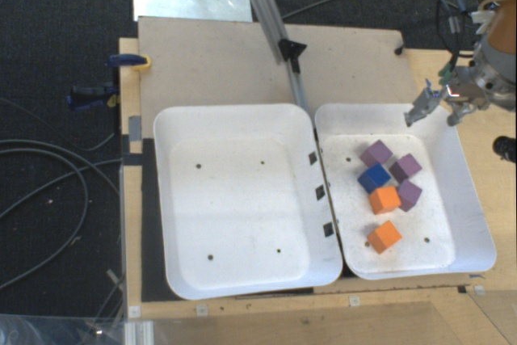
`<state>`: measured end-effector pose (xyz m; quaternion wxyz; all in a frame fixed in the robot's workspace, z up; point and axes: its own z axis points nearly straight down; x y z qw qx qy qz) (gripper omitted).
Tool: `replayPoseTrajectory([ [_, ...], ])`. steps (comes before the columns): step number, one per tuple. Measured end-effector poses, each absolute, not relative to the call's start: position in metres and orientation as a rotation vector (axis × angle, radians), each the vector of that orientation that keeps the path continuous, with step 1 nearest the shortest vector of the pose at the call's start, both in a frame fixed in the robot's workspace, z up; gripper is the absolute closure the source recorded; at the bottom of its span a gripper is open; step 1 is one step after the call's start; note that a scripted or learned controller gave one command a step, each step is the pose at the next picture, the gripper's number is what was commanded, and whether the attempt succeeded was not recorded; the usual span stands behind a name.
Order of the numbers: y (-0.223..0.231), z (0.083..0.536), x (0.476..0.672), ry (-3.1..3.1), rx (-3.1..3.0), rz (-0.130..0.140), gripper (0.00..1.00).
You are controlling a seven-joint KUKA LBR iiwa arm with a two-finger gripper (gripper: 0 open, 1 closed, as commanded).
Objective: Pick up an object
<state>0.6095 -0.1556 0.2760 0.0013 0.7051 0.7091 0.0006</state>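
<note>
Two shallow white bins sit side by side on the bench; the left bin (174, 133) has a bare floor with a few small dark dots, while the right bin (472, 238) holds six small blocks. Near the middle of that bin a light purple block (376, 153) lies toward the far side, with a blue block (373, 177) just beside it on the near side; a dark purple block (405, 167) sits to their right, and another purple block (409, 195) lies just below it. An orange block (385, 199) touches or nearly touches the blue one and the lower purple one; a second orange block (384, 236) sits apart, nearer the front edge. The gripper (439, 108) hangs over the far right corner of the right bin, well apart from the blocks; its two fingers are spread with nothing between them. A grey pole (266, 8) slants across the board behind the bins.
</note>
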Motion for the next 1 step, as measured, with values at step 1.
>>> replayPoseTrajectory([
  [1, -0.1081, 0.1359, 0.5701, 2.233, 2.219, -0.005, 0.00],
])
